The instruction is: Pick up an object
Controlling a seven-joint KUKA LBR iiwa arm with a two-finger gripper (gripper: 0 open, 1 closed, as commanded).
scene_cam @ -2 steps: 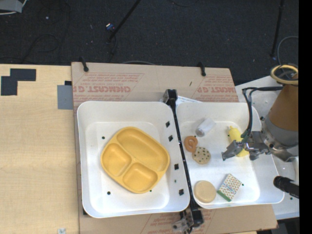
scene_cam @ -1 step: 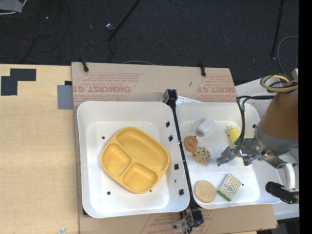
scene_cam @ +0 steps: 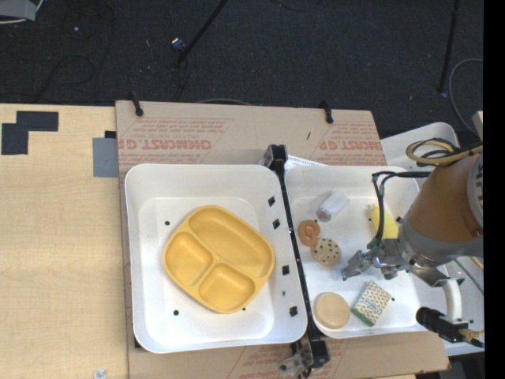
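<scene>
One cardboard sheet reads CHEMCAST GP upside down; claw state unclear.

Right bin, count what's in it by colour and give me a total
Yellow: 1, banana
Grey: 1, cylinder
Brown: 2, pretzel, cookie
Cream: 1, round disc
Green and white: 1, box
Total: 6

The arm is seen reaching in from the right, its orange band bulking large above the wrist. The end effector is held low, pointed leftward, with dark cables looped over the wrist.
</scene>
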